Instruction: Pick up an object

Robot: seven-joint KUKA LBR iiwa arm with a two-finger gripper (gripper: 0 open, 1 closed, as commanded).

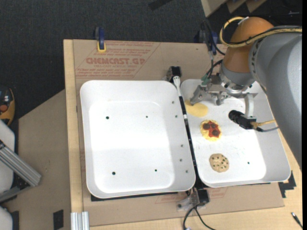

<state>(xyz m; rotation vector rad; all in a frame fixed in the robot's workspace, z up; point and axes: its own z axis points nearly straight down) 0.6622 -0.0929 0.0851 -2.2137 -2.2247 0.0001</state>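
Hovering low over the far end of the right bin (268,174), the gripper (207,96) sits just behind a pale yellow disc (197,110); honestly can't tell how its pincer is set. Nearer the camera lie a pizza-looking piece (211,130), then a cookie (219,162). Left bin (96,128) sits alongside.

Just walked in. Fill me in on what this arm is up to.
The grey arm's gripper is down in the right bin, at its far end, right by a pale yellow piece. Nothing is visibly between its fingers. Nearer the camera in that bin lie a yellow piece with red topping and a cookie. The left bin sits alongside.
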